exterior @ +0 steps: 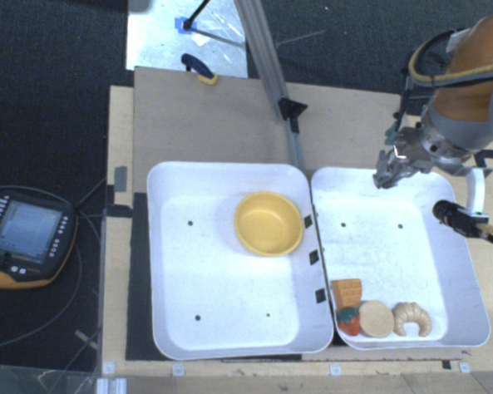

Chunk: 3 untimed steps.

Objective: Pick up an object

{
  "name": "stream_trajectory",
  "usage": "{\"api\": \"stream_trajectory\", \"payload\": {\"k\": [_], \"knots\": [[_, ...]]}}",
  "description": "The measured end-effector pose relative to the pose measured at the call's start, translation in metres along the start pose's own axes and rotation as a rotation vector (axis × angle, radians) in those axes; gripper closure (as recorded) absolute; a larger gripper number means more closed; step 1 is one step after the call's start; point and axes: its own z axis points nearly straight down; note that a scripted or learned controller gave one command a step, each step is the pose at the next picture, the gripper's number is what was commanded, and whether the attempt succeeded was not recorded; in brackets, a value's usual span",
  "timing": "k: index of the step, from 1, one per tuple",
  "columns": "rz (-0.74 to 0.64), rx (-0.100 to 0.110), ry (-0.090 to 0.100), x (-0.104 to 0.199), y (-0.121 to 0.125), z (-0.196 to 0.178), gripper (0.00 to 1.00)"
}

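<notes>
Gripper (387,177) hangs over the right bin's (467,272) far edge, fingers seemingly closed on nothing, so approach remains: travel toward the croissant (412,318), then descend.

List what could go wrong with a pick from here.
1. The cracker, round piece and croissant crowd the right bin's near corner, so the gripper may nudge neighbours or hit the wall.
2. The gripper hangs at the far rim, away from every object.
</notes>
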Motion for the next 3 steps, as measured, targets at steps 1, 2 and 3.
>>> {"api": "stream_trajectory", "payload": {"k": [1, 2, 3], "knots": [[0.000, 0.000, 0.000, 0.049, 0.003, -0.005, 1.00], [0.000, 0.001, 0.000, 0.108, 0.003, 0.004, 1.00], [0.000, 0.000, -0.001, 0.166, 0.017, 0.004, 1.00]]}}
